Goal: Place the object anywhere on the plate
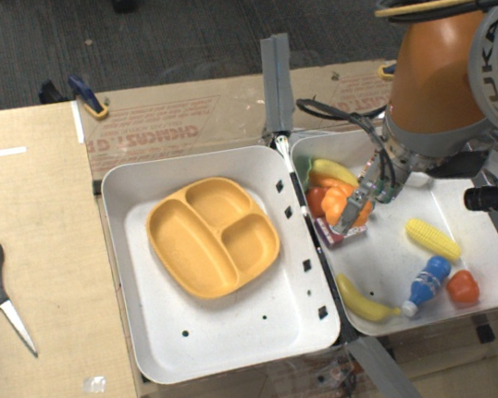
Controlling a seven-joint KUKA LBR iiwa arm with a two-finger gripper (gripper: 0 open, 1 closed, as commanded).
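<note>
The tool sits low in the right-hand shallow white bin, its tip down among a small heap at the bin's left wall: an orange pepper-like toy, a curved yellow banana-shaped piece behind it, and a flat dark-red packet under the tip. Whether it is spread or closed on anything cannot be told from this slant. I judge the picking step to be in hand, nothing yet lifted toward the plate; which of the heap is the intended object is unclear, though the orange toy lies nearest. The next move calls for a firm hold, a rise clear of the divider, and travel leftward. Elsewhere in that bin lie a yellow corn cob, a blue-and-white bottle, a small red round toy and a second yellow banana. The left white bin holds the yellow three-compartment plastic plate, all compartments bare.
</note>
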